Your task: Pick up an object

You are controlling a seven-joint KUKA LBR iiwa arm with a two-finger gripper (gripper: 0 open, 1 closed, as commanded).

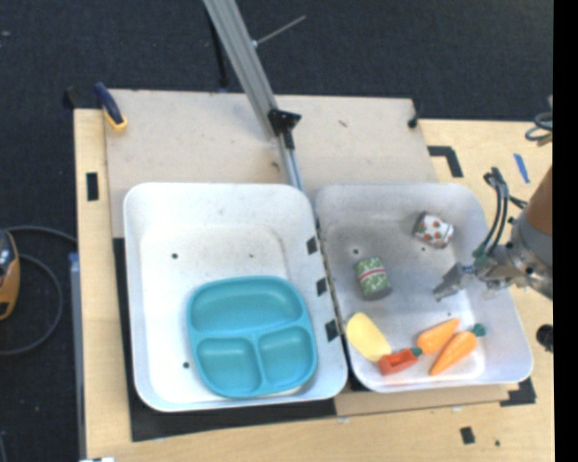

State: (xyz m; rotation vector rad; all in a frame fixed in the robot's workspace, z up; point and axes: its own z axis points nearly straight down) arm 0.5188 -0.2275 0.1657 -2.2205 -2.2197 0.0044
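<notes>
**Over the right bin**

My gripper [455, 282] hangs above the right bin [405, 210], fingers apparently spread with nothing between them, though it's blurry. Two carrots [448, 345] lie just below; the green can [372, 275] stands to its left.

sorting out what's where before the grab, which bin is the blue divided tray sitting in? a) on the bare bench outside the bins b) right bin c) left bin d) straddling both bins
c: the blue divided tray lies flat in the near part of the left bin, while the right bin holds the small toys, such as the green can and the two carrots.
</notes>
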